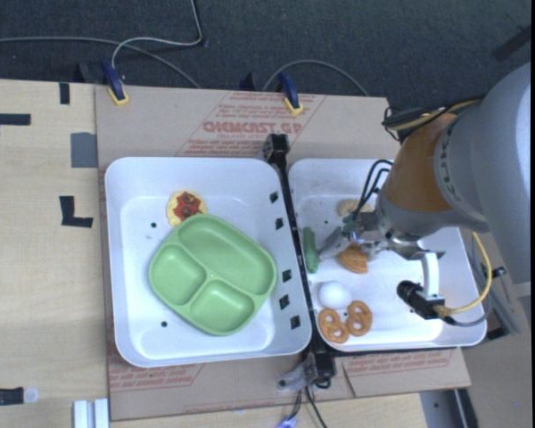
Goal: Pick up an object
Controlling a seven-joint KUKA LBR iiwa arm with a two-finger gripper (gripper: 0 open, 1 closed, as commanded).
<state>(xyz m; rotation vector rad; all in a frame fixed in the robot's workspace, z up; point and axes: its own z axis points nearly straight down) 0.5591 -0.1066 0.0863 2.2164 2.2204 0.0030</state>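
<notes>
While the arm (464, 163) reaches in from 3 o'clock, its gripper (357, 236) sits low in the right bin (446, 333), near the bin's middle. Can't tell how the pincer stands; it's hidden under the wrist. An orange-brown piece (354, 260) lies just at the gripper's 6 o'clock. White egg (333, 293) and pretzels (348, 320) sit at the bin's 7 o'clock, green item (309, 250) at 9. Left bin (125, 239) holds a green divided tray (213, 274), small pizza piece (185, 206) at its 11.

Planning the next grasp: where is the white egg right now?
The egg lies in the right bin, near its front-left corner, just above the pretzels and below the orange piece by the gripper.
</notes>
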